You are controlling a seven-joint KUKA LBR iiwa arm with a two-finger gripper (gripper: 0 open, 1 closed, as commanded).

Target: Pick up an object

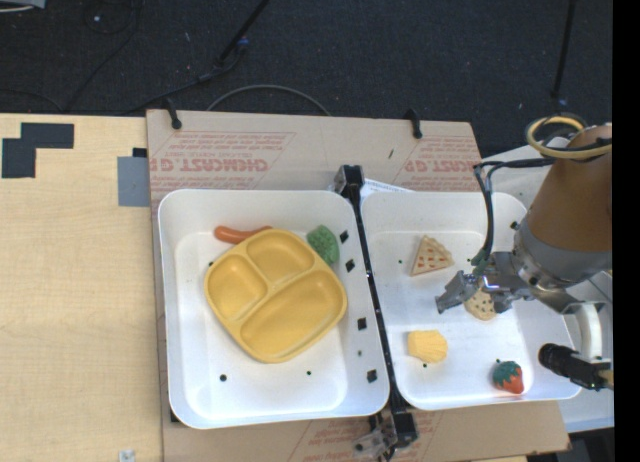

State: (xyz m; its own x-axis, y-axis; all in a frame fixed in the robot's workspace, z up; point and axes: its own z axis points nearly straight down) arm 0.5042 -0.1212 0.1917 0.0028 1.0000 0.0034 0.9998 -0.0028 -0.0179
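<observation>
My gripper (474, 293) is low over the right bin (455, 212), reaching in from the right on the grey arm (570, 215). A tan cookie with dark chips (482, 306) lies right at the gripper's tip, partly covered by it. An orange wedge like a pizza slice (431, 256) lies just up and left of the gripper. A yellow block (428, 346) sits toward the bin's front, and a red strawberry with a green top (508, 377) rests in the front right corner.
The left bin (190, 350) holds a yellow divided plate (275, 295), an orange sausage-like piece (240, 233) and a green leafy piece (323, 243) behind it. A black divider (366, 300) runs between the bins. A black cable (487, 210) hangs by the arm.
</observation>
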